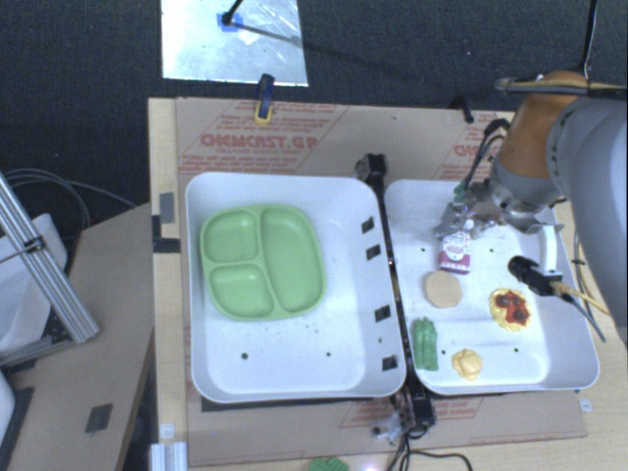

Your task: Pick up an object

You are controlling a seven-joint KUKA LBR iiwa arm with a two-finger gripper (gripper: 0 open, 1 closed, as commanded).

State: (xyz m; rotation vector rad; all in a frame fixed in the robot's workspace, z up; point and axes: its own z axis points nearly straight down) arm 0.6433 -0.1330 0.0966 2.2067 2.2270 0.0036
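Observation:
My gripper (459,224) hangs over the back part of the right bin (569,366), with the arm coming in from the right. Directly below it, touching or nearly touching its tip, lies a small maroon and white packet (453,256). In front of the packet sits a round tan cookie (443,289). A yellow and red pizza piece (510,308) lies to the right of the cookie. A green vegetable piece (424,342) rests by the bin's left wall, and a yellow lump (467,363) sits near the front edge.
The left bin (226,381) holds a green divided plate (262,261). A black divider with clips (381,253) runs between the two bins. Cardboard (294,135) lies under both bins.

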